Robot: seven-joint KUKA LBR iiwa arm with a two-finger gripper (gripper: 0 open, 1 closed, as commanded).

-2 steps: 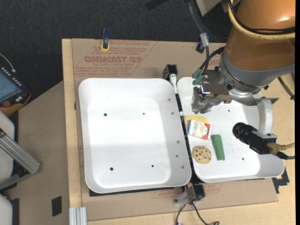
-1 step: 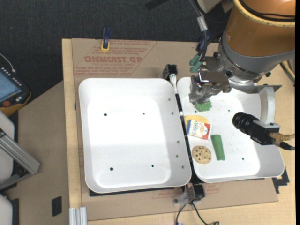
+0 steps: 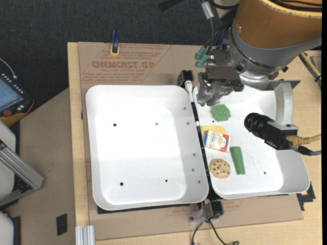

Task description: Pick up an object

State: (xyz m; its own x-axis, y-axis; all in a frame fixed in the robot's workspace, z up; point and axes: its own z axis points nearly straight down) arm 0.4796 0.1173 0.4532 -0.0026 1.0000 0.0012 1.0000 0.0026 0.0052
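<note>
The grey metal end effector [image 3: 207, 97] hangs over the far left corner of the right-hand shallow white plastic bin [image 3: 265, 185], close to the divide between the two bins, and whether it is released or clenched I cannot tell, since the wrist hides that part. The nearest candidate for picking is the small green knobbly ball [image 3: 221, 112], which lies just beside the end effector, slightly to its right and a little nearer in the scene; being round, it has no long axis to align with. Nearer along the same bin sit a yellow and white printed packet [image 3: 215, 139], a round brown biscuit with dark chips [image 3: 219, 168] and a green rectangular block [image 3: 237, 160] whose long axis runs near to far. The left-hand shallow white plastic bin [image 3: 102, 101] rests beside it on the cardboard-covered worktop [image 3: 127, 60]. By my judgement, the coming move turns on a short shift right and nearward before descending on the ball.
</note>
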